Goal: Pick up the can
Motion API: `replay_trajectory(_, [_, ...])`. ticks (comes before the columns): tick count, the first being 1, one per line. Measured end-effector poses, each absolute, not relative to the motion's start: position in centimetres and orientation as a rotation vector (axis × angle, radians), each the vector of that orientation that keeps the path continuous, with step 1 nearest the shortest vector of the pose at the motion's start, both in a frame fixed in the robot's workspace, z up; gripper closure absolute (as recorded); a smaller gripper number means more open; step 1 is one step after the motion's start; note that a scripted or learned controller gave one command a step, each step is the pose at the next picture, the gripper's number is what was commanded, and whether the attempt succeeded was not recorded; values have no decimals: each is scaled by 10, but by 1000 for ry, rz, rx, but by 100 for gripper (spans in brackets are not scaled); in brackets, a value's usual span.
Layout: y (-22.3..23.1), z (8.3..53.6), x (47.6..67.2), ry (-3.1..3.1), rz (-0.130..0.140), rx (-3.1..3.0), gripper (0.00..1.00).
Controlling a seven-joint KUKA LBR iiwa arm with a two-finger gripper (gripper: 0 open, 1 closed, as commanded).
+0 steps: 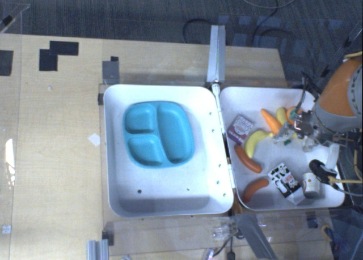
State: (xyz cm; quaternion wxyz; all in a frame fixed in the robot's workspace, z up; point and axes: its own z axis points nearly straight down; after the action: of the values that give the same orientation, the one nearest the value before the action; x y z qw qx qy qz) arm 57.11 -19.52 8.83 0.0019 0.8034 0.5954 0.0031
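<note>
The can is a small pale cylinder with a dark top. It stands near the front right corner of the right bin, touching a black-and-white box. My gripper hangs over the back right part of that bin, beside an orange carrot and a small yellow piece. The can lies well toward the front of the gripper, apart from it. Nothing shows between the gripper and the can.
The right bin also holds a purple packet, a yellow banana and two reddish sausages. In the left bin lies a blue divided plate. A metal divider runs between the bins.
</note>
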Motion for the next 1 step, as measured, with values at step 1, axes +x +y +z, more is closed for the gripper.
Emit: replay_trajectory(1, [-199, 87, 658, 1965, -59, 2506, 0])
